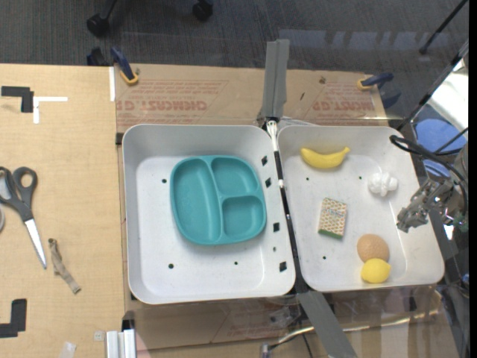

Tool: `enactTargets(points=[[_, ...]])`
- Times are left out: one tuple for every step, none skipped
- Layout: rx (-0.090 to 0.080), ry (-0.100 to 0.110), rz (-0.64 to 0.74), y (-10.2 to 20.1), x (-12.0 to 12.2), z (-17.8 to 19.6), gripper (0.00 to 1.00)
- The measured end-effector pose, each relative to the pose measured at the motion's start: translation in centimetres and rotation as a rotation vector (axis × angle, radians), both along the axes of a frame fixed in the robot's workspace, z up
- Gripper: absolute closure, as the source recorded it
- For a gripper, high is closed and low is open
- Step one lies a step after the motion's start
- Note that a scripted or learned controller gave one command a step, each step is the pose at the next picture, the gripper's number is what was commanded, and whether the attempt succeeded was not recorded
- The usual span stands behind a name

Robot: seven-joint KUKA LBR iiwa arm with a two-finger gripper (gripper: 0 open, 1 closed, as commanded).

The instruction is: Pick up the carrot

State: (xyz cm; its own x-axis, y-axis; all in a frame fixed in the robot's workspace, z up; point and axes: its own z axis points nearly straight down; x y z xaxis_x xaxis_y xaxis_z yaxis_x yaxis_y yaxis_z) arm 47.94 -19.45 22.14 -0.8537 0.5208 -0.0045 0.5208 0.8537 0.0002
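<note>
End effector (414,213) (fingers indistinct) at right bin (298,222) edge.

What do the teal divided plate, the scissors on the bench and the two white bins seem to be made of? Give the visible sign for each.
Teal divided plate: probably moulded plastic, matte, one even colour with rounded compartment walls.
Scissors: blades look like bare metal, pale and shiny; the grey handles seem plastic.
White bins: likely plastic, smooth with a soft sheen and rounded corners, though coated metal cannot be ruled out.

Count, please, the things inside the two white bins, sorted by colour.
Teal: 1, the divided plastic plate
Yellow: 2, the curved banana and the round lemon
White: 1, the small lumpy object
Brown: 1, the egg-shaped object
Patterned: 1, the small box
Total: 6
</note>
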Motion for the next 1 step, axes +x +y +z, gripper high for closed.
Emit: enactTargets(points=[[0.001,0.0,-0.253,-1.04,-0.03,2.71,1.0]])
